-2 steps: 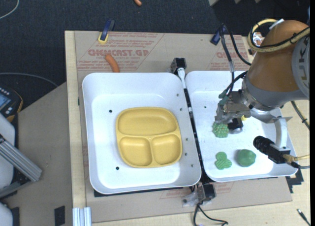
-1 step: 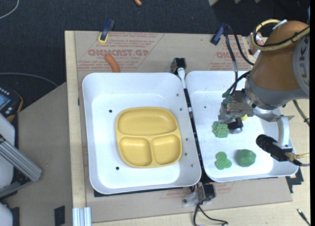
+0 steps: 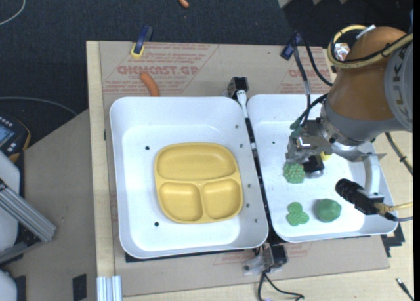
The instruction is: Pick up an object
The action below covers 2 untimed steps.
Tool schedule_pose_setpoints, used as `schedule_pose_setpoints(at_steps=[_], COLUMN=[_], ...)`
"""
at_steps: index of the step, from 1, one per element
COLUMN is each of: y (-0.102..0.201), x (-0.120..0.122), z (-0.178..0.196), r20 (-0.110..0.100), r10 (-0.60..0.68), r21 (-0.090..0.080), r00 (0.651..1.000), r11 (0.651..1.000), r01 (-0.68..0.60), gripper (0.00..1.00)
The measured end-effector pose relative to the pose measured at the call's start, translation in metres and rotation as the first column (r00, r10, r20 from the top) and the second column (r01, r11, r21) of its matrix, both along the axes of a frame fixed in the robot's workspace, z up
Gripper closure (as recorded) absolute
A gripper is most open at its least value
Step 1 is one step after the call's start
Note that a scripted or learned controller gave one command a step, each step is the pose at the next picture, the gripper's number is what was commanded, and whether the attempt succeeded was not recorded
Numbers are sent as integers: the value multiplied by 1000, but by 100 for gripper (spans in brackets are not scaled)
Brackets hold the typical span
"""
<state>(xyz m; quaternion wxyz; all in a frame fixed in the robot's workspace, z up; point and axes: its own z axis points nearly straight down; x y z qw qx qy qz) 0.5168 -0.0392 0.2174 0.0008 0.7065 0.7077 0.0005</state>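
Three green objects lie in the right bin [image 3: 275,113]. A bumpy green piece [image 3: 294,174] sits near the bin's middle, directly at the tip of my gripper [image 3: 302,160], which comes down over it from the right. I cannot make out whether the piece is gripped or just lies under the tip. A second knobbly green piece [image 3: 297,214] and a rounder green one [image 3: 328,210] rest near the bin's front edge, apart from the gripper.
The left bin [image 3: 125,162] holds a yellow divided plate [image 3: 197,181]. A black cylinder [image 3: 354,196] on the arm hangs over the right bin's front right corner. An orange sausage-shaped piece [image 3: 150,84] lies on the cardboard behind the left bin.
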Motion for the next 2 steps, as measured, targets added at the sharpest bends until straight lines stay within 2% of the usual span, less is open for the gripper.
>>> schedule_pose_setpoints(at_steps=[1,2], y=[-5,-9], x=[-4,-7], z=[18,-2], r20=[2,-6], r10=[-2,-3], r21=[-1,1], r00=[1000,1000], r11=[1000,1000], r01=[2,3], gripper=[100,100])
